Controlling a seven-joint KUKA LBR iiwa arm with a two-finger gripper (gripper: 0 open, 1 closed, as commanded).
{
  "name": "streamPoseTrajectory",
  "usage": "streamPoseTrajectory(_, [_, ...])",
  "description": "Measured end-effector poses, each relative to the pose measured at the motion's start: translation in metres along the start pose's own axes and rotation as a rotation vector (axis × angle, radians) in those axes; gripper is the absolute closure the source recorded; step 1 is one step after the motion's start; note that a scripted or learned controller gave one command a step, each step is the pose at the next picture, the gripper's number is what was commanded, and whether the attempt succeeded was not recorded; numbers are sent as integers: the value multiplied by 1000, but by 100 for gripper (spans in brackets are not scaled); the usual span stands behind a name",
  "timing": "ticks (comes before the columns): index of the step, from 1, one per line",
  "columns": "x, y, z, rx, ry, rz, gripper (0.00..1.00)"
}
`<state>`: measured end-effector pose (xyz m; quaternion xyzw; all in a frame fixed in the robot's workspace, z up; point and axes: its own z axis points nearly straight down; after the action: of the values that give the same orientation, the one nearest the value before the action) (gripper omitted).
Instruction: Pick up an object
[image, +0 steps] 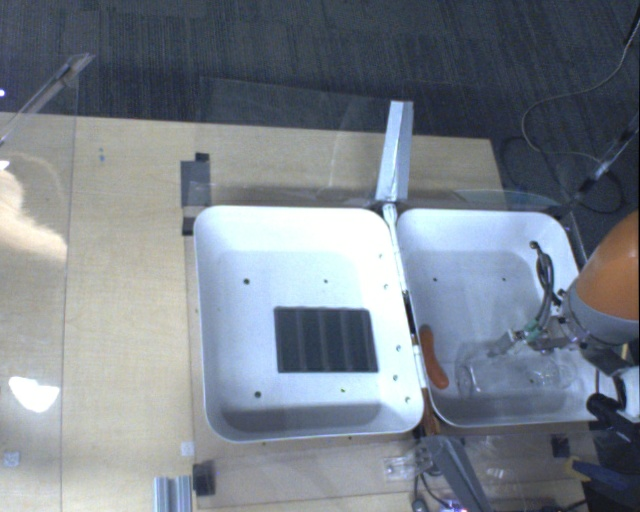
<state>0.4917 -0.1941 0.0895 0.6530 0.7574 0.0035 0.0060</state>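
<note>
Objects for picking sat in the right shallow white bin (470, 235): you had a slim orange-red stick-like item (433, 358) lying along that bin's left wall, toward the near side, and a clear, see-through plastic piece (500, 375) on the bin floor near the near wall, just right of the orange item and apart from it. Its outline was faint against the white, so you could not tell its exact shape.

Your grey arm with the orange band (612, 278) reached in from the right edge, over the right side of that bin. Its two-finger gripper (522, 338) pointed left, low over the floor, just above the far edge of the clear piece. Whether it touched the piece, you could not tell. The state of its jaws could not be told either; the tips were too small and blurred.

Left shallow white bin (230, 260) held a dark grey ribbed rectangular pad (326, 340), flat near its middle, well apart from the gripper.

Both bins sat touching side by side on the pale wooden bench (110, 300).
</note>
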Motion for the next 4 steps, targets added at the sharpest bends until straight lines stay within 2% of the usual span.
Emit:
streamPoseTrajectory(1, [8,10,-186,3,0,-110,0])
streamPoseTrajectory(2, [71,8,-12,9,5,-251,0])
streamPoseTrajectory(3, [89,55,-3,-5,-9,-168,0])
streamPoseTrajectory(4, [87,126,1,1,2,21,0])
